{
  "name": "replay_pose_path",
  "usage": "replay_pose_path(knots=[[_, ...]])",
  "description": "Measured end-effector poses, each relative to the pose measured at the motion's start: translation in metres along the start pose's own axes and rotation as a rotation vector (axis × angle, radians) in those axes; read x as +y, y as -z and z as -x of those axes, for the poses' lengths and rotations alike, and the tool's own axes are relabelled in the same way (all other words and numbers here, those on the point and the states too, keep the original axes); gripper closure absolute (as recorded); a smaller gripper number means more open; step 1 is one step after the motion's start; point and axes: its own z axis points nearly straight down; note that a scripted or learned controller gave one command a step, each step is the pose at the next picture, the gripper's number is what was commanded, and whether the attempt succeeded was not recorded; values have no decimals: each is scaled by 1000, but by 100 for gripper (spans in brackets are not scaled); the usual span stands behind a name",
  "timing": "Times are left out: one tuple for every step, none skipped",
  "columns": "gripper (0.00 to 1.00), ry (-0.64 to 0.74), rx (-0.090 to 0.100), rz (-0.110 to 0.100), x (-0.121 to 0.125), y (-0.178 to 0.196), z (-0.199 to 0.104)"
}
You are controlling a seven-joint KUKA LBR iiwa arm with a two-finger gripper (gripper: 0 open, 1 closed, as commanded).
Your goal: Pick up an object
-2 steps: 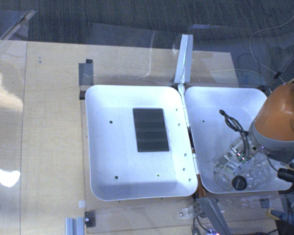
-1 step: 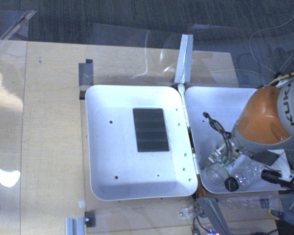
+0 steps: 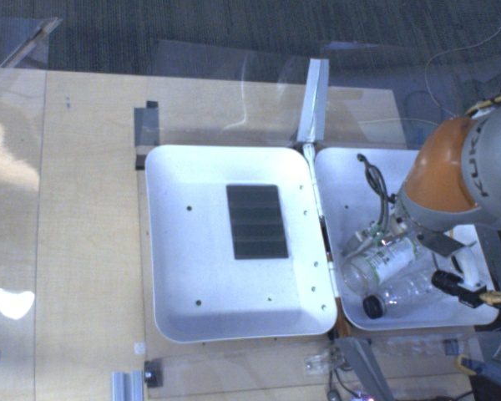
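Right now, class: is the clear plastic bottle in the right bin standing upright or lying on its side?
Lying on its side. The clear bottle stretches flat across the right bin floor, its dark cap pointing sideways.

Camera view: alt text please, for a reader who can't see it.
The arm reaches from the right into the right bin, above a clear plastic bottle lying among other small items. The left bin holds a dark flat rectangle.

left bin (image 3: pixel 175 249): slab (image 3: pixel 256 221) inside | right bin (image 3: pixel 342 182): seemingly a bottle (image 3: pixel 392 278)
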Motion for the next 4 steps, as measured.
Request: replay_pose_path(knots=[[0,-230,-1,-2,35,-2,9],[0,-133,-5,0,-63,1,22],[0,8,-4,4,-22,1,-24],[100,10,-12,17,-17,14,-23]])
